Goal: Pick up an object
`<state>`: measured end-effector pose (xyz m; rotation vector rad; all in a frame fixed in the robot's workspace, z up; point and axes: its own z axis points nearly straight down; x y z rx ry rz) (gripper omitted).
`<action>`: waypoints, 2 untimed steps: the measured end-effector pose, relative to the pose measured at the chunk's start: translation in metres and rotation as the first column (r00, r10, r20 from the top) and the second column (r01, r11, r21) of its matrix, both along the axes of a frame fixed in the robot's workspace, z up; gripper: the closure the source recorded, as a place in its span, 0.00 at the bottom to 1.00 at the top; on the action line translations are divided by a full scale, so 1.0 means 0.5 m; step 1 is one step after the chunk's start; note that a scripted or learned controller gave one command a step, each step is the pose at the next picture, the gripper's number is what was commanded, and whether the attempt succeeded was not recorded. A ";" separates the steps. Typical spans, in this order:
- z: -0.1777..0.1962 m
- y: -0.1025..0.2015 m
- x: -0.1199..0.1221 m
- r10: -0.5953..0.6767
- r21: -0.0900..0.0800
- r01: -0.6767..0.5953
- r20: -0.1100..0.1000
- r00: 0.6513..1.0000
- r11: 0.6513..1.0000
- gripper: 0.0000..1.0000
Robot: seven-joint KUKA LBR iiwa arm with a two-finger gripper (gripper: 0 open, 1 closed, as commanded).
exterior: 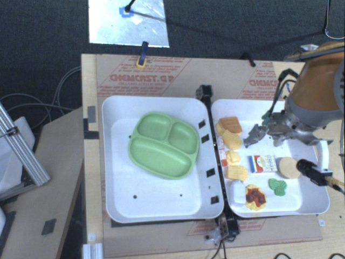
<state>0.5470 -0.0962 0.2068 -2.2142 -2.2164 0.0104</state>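
Reaching in: arm (318, 90) from the right, grey with orange band, over the right bin (312, 204).
End effector (257, 135): above the right bin's upper middle, fingers spread wide, nothing between them.
Right bin contents: toy food (small pieces, some hard to name) — bread slice (230, 124) at upper left, yellow pieces (233, 140) below it, carton (262, 163) at centre, tan disc (288, 167) just right of it, green piece (278, 186), red-and-yellow piece (255, 196) near the front edge.
Left bin (121, 198): green divided plate (164, 144), roughly central.
Surface (178, 74): cardboard sheet under both bins.
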 end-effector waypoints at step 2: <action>-0.109 0.009 0.016 0.001 -0.001 -0.001 0.008 1.000 1.000 0.00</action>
